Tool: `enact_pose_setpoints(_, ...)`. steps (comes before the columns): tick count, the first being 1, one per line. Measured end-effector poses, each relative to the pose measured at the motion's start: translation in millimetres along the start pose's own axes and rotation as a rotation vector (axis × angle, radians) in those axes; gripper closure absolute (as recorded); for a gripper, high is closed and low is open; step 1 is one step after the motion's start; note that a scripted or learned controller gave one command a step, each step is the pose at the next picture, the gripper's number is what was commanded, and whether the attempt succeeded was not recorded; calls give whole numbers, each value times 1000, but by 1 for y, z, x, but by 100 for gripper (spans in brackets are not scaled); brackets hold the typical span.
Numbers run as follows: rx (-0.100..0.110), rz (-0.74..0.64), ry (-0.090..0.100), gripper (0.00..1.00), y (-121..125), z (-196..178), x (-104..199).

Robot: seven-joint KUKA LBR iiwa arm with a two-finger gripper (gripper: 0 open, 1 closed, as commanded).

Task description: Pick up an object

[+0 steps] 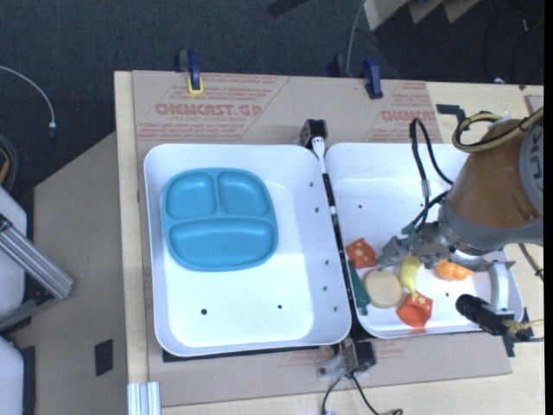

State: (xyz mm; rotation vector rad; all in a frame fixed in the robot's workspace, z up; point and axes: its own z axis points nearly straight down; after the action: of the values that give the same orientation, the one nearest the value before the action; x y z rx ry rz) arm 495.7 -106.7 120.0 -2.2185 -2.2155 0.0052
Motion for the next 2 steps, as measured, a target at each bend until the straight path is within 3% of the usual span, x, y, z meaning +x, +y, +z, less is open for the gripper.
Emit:
enact_pose_setpoints(1,-8,0,-2,100,2,-13,0)
enact_pose_setpoints(2,-13,-2,-4,100,-6,-71,3)
